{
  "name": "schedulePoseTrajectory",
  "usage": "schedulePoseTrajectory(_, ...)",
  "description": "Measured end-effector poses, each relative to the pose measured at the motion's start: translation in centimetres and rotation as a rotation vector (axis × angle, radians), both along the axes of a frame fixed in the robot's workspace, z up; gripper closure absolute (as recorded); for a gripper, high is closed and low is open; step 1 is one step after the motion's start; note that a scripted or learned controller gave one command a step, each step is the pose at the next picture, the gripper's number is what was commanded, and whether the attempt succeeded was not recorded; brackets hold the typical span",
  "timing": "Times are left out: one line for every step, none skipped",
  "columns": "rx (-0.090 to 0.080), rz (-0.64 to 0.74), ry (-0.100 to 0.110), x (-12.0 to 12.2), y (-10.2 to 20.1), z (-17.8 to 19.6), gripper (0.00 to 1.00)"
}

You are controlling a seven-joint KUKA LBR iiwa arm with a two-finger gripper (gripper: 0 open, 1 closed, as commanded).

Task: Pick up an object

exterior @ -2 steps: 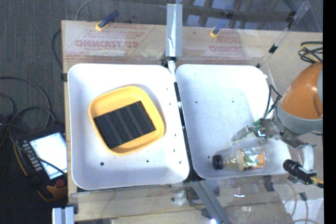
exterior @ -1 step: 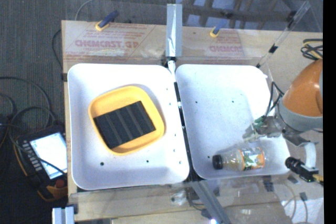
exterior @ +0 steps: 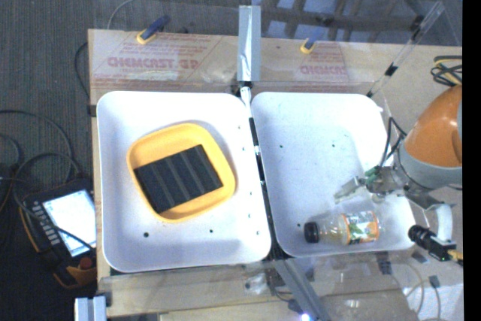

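Observation:
A small clear bottle (exterior: 347, 228) with a black cap and an orange-green label lies on its side near the front right of the right bin (exterior: 316, 131), cap pointing left. My gripper (exterior: 359, 186) hangs just above and behind the bottle, under the grey wrist and orange band (exterior: 443, 128) reaching in from the right. Nothing shows between gripper and bottle but a short gap. In the left bin (exterior: 120, 116) sits a yellow dish (exterior: 180, 173) with a black ribbed pad (exterior: 178, 177) lying in it.
A metal divider (exterior: 248, 49) stands behind the seam between the two bins. Cardboard and a clear sheet lie behind the bins. A tablet (exterior: 64, 218) and cables rest on the floor at the left.

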State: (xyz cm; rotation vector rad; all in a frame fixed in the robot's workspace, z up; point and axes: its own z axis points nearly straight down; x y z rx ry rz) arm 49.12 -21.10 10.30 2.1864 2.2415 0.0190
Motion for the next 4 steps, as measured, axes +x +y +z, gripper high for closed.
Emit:
schedulePoseTrajectory(-0.017,0.279,-0.002,-0.2,0.9,-1.0,0.0)
schedulePoseTrajectory(-0.003,0.085,0.016,-0.7,3.7,4.5,0.0)
schedulePoseTrajectory(-0.009,0.156,0.005,-0.4,6.8,-1.1,0.0)
schedulePoseTrajectory(-0.001,-0.113,0.019,-0.8,3.6,0.9,0.0)
